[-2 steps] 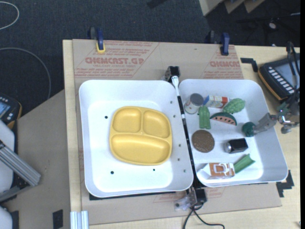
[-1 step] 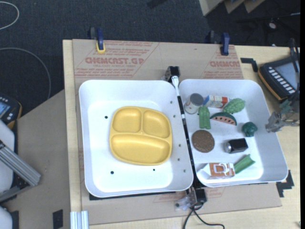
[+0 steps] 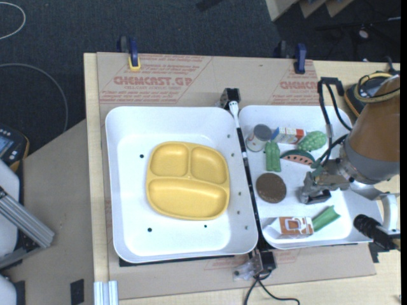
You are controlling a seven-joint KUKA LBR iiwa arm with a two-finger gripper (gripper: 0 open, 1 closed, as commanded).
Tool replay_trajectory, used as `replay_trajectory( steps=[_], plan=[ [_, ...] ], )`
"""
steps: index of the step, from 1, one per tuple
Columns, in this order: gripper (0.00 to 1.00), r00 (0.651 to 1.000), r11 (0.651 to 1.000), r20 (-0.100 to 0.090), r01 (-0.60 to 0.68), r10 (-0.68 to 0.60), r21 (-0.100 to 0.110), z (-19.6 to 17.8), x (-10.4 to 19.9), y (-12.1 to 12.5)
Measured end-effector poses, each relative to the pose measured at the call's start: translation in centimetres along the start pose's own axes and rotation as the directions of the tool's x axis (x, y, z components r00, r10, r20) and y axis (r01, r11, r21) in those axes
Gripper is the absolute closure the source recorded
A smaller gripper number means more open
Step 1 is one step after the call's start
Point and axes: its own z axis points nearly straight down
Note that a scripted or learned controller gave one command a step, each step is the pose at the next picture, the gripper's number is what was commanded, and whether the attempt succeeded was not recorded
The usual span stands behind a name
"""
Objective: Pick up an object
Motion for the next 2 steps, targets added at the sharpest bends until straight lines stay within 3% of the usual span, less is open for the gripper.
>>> replay_trajectory(
  steps=[1,2],
  plan=[
    [1.00,1.000,1.000,0.005,0.000,0.000,-0.007,-0.8,8.0,0.2],
    [1.00,1.000,1.000,0.006,-0.008,0.008,-0.010,-1.8,7.6,0.2]
  ],
)
